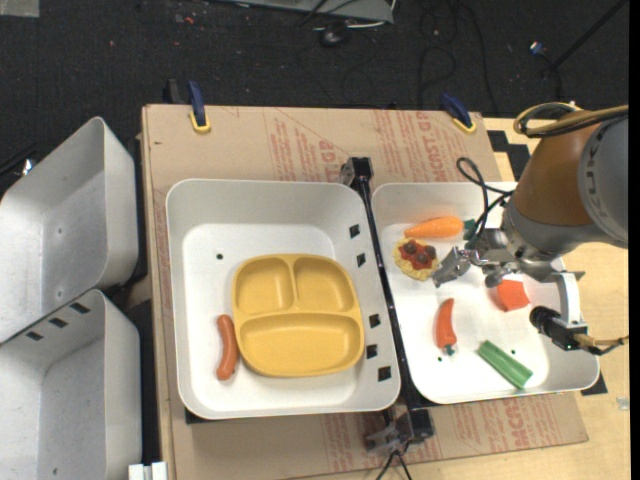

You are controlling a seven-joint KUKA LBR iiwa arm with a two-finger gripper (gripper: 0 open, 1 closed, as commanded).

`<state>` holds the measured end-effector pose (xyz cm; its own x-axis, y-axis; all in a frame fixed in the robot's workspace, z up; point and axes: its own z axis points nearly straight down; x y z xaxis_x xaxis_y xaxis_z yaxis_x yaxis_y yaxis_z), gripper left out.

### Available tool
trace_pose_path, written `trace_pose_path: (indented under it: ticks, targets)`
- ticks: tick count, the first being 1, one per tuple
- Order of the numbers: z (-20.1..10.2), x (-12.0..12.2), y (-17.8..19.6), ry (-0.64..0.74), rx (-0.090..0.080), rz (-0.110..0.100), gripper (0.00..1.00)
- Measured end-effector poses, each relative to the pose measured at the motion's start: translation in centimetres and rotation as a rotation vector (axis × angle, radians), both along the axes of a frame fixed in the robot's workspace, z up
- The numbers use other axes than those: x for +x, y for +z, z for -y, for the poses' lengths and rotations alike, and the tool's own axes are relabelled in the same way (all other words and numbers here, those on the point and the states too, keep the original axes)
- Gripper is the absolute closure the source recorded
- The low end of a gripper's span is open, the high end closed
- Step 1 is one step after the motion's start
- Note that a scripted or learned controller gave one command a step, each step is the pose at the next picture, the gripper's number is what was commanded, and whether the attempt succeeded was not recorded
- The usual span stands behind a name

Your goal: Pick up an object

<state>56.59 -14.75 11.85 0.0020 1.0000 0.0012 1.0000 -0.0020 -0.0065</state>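
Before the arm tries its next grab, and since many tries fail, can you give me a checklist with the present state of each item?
1. Gripper over the right white bin: ok.
2. Object between fingers: cannot tell.
3. Nearest targets, the small round tart with dark berries and the orange carrot, lie left of the gripper: ok.
4. Red chili pepper, green block and orange-red cube lie apart from each other: ok.
5. Yellow divided plate and brown sausage sit in the left bin, out of the way: ok.
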Motion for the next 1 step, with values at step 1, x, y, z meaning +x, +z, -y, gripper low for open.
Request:
trace_pose_path:
  ticks: [1]
  targets:
    - [-0.06, -0.06, -2.80, 0.001, 0.000, 0.003, 0.00]
